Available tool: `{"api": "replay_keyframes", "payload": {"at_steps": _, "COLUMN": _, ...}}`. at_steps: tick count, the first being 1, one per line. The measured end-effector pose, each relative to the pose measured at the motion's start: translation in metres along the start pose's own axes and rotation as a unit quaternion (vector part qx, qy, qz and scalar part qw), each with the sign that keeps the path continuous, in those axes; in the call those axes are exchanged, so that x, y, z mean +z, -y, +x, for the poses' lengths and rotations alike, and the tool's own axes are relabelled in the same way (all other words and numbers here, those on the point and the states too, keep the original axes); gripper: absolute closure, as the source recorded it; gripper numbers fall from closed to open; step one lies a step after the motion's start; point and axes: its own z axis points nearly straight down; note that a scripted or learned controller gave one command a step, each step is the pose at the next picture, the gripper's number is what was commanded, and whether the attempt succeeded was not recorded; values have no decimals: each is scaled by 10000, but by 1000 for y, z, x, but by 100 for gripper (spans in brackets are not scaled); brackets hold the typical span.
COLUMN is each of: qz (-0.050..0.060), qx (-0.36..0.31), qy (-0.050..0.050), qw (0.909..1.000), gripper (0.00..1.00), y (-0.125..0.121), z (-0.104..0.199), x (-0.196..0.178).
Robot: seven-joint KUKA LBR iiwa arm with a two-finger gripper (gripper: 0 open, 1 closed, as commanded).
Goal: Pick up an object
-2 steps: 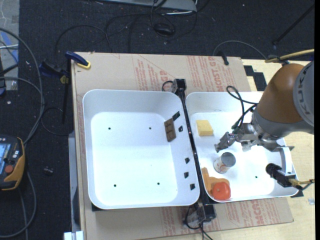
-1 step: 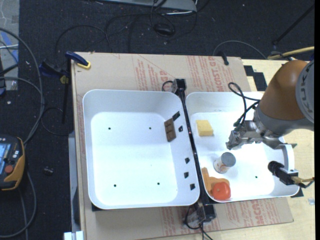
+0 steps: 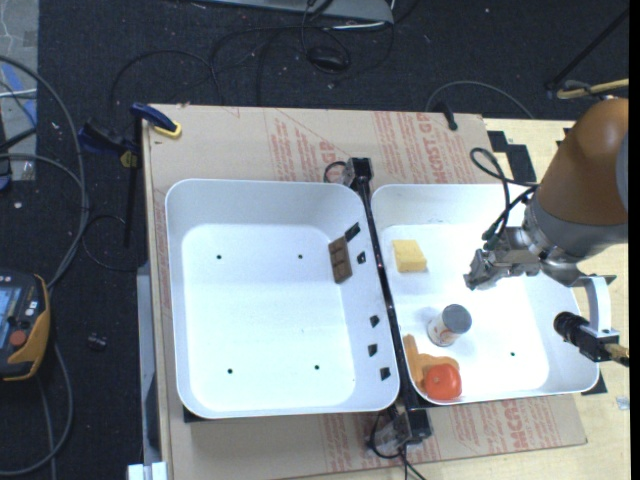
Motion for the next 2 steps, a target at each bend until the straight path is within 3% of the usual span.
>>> {"api": "replay_keyframes", "payload": {"at_steps": 1, "qz": 12, "qx": 2, "qy": -1, "qw": 10000, "gripper": 100, "y": 0, "z": 0, "x": -27}}
{"api": "replay_keyframes", "payload": {"at_steps": 2, "qz": 18, "qx": -17, "qy": -7, "qw": 10000, "gripper": 100, "y": 2, "z": 44, "x": -34}}
